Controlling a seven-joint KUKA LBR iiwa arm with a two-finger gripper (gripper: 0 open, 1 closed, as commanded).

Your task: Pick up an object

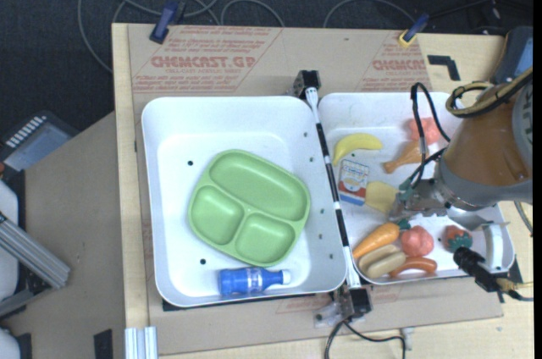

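Reaching in from the right, the grey and orange robot arm (487,150) hangs low over the right white plastic bin (373,105), and its small metal gripper (412,202) sits down among the toy food. I cannot tell how it is set, or whether it has hold of anything, because the arm covers it from above. Just left of the gripper, almost touching it, lies a pale yellow block like a bit of cheese (380,196); my guess is that this is the thing to grab. Its long side runs left to right, pointing at the gripper. Touching the block on its left is a little white carton with a picture on it (353,179). Just on the near side are an orange toy carrot (376,238), a red round toy tomato (417,241) and a toy hot dog in a bun (391,265), all packed close, so a grab could bump them. Farther off are a yellow toy banana (356,145), an orange toy drumstick (403,157) and something pink (426,129). Well apart, in the left white bin (161,124), sit a green plastic tray with three parts (247,206) and a blue bottle lying on its side (251,281).
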